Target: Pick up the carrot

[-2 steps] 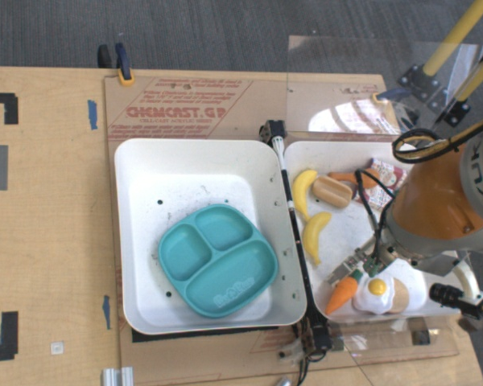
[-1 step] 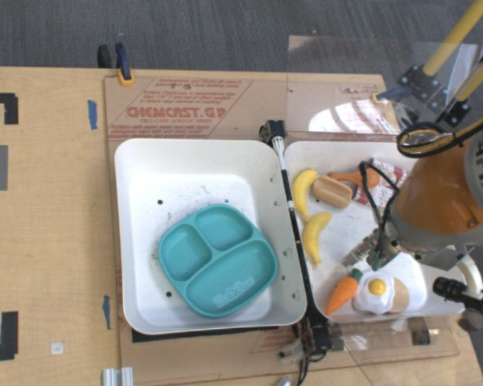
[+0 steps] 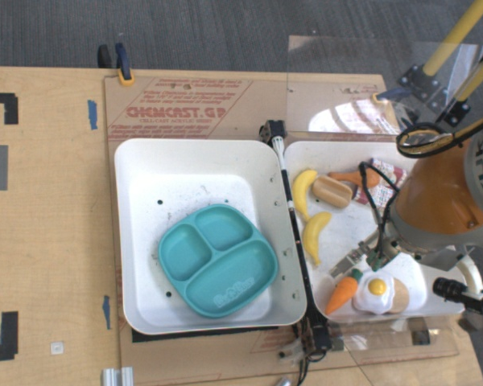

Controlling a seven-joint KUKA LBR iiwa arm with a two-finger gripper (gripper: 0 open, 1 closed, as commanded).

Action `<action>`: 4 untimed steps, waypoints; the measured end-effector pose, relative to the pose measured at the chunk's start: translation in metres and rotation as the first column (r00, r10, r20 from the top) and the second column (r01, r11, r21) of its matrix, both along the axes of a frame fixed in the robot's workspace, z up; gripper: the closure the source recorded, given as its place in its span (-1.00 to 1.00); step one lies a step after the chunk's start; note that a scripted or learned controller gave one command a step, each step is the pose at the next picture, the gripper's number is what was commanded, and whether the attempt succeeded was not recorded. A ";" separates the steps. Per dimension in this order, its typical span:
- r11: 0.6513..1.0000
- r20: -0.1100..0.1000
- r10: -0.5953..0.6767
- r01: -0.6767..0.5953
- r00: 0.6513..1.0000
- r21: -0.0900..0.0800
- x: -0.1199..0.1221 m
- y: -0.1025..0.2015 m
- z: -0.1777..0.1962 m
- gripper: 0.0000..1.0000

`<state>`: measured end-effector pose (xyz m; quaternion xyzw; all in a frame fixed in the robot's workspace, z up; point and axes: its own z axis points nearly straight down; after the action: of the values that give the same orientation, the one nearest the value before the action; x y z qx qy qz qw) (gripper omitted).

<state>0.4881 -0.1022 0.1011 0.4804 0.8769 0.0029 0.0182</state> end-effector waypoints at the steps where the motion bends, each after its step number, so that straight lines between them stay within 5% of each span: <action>1: 0.998 -0.018 -0.059 0.059 0.998 0.012 -0.004 -0.002 -0.011 -1.00; 2: 0.998 0.004 -0.062 0.062 0.998 0.001 0.001 -0.006 0.001 1.00; 3: 0.998 0.002 -0.063 0.063 0.998 0.001 0.001 -0.005 0.000 -1.00; 4: 0.999 -0.019 -0.043 0.043 0.999 0.006 -0.004 0.001 -0.011 -1.00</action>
<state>0.4836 -0.1015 0.0897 0.4991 0.8665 0.0009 0.0086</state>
